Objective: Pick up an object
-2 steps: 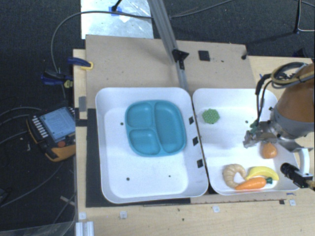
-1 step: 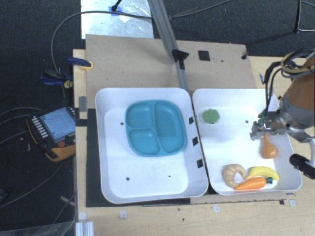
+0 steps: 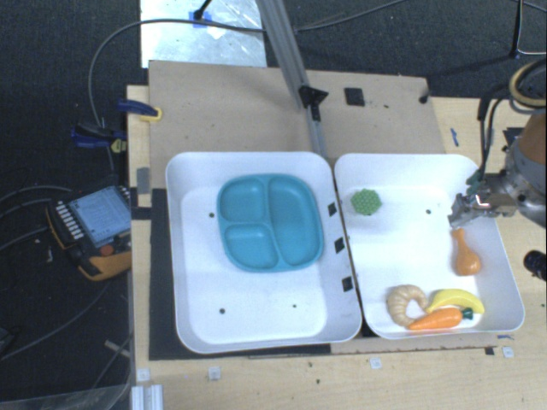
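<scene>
- Hovering at the right bin's (image 3: 402,171) right edge, the gripper (image 3: 468,208) sits just above the drumstick (image 3: 465,255); whether it is apart or together, I cannot tell.
- Banana (image 3: 456,300), carrot (image 3: 437,319) and croissant (image 3: 405,301) cluster near the front.

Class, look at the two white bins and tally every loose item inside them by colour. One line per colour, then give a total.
Blue: 1, the divided plate
Green: 1, the broccoli
Orange: 2, the drumstick and the carrot
Yellow: 1, the banana
Tan: 1, the croissant
Total: 6

Blue clamps (image 3: 109,131) at the bench's left edge, handheld device (image 3: 92,229) below them
</scene>
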`<action>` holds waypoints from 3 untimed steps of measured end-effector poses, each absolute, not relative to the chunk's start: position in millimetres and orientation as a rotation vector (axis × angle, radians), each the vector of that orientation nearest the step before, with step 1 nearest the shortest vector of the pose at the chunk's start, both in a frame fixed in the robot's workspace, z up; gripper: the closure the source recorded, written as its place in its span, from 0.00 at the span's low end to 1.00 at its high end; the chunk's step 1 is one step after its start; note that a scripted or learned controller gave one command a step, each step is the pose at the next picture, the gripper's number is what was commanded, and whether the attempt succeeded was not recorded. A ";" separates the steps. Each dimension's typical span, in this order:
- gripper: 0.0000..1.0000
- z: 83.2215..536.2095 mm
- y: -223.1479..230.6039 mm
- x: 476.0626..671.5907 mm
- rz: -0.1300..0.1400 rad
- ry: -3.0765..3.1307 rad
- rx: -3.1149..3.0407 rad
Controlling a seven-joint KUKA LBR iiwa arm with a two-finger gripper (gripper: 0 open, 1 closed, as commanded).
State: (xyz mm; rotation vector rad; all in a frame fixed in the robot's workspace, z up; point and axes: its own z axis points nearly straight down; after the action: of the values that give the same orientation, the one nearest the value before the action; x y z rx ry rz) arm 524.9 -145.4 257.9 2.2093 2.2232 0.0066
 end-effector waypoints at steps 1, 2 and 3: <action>1.00 260.2 -88.5 535.3 0.006 2.233 2.208; 1.00 245.4 -32.0 552.8 0.005 2.234 2.209; 1.00 244.3 28.6 565.0 0.006 2.235 2.209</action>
State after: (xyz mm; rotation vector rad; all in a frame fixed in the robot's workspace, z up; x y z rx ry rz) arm 565.0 28.6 244.3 2.2085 2.2347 0.0058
